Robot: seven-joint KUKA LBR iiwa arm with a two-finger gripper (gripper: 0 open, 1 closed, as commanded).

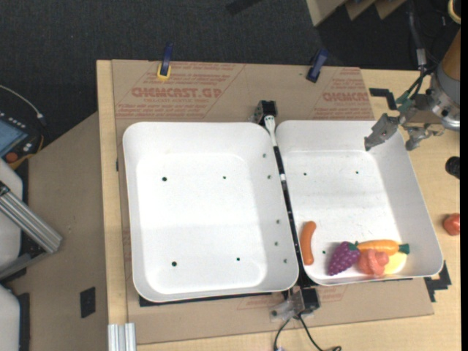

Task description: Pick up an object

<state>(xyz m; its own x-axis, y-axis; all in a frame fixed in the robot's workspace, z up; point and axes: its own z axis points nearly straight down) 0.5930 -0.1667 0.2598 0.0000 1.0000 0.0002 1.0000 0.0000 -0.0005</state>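
Note:
My gripper point(397, 137) hangs open over the far right edge of the right bin point(344, 189), with nothing between its two grey fingers. Along the bin's near edge lie several toy foods: an orange sausage point(308, 241), a purple bunch of grapes point(342, 257), an orange carrot with a green end point(382, 246), and a pink piece point(373, 262) resting on a yellow one point(395, 265). The gripper stands well apart from them, toward the far side.
The left bin point(197, 210) lies beside the right one, the two joined by a black hinge strip point(280, 189). Blue clamps point(167, 63) point(317, 66) hold the cardboard base at the back. A small orange object point(453, 224) sits on the bench outside the right bin.

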